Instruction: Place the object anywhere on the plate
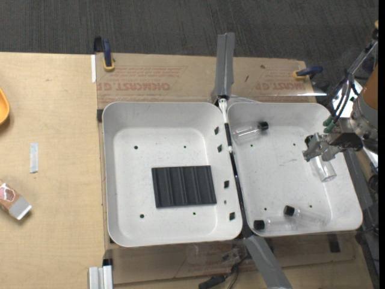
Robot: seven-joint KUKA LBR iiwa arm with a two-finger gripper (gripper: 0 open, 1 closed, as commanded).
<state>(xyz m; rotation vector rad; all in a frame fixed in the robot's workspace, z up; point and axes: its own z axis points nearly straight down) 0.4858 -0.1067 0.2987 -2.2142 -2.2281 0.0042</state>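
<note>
Above the bench, camera view, slanting down on both bins:

Writing: red print on the cardboard sheet (198,77) behind the bins, upside down and mirrored from this angle; letters resembling "CHEMCAST GP" guessed at, not read with certainty.

Left bin (120,125): shallow, white, bearing the dark ribbed plate (183,186) flat near its middle, slightly toward the near side.

Right bin (283,116): shallow, white, touching the left bin along a shared edge.

Task's things: three clear vials with black caps, all in the right bin, none on the plate. First vial (249,131) lying near the far left corner, cap pointing right. Second vial (304,214) lying near the front wall, cap pointing left. Third vial (325,168) tilted just below the gripper, on the right side of the bin.

Small black cap (259,225): loose in the front left corner of the right bin.

Arm (368,98): reaching in from the right edge, cables running alongside, wrist bent down over the right bin.

Gripper (317,151): low over the right side of the right bin, pointing down and left; third vial at its tip, apparently touching, though whether gripped between the fingers cannot be told.

Clamps: blue-and-orange clamp (104,54) at the far left of the cardboard, another clamp (308,73) at the far right.

Bench top, left: wooden surface (48,113) with a small grey strip (33,158) and a red-and-grey wrapped item (13,202) near the left edge.
</note>
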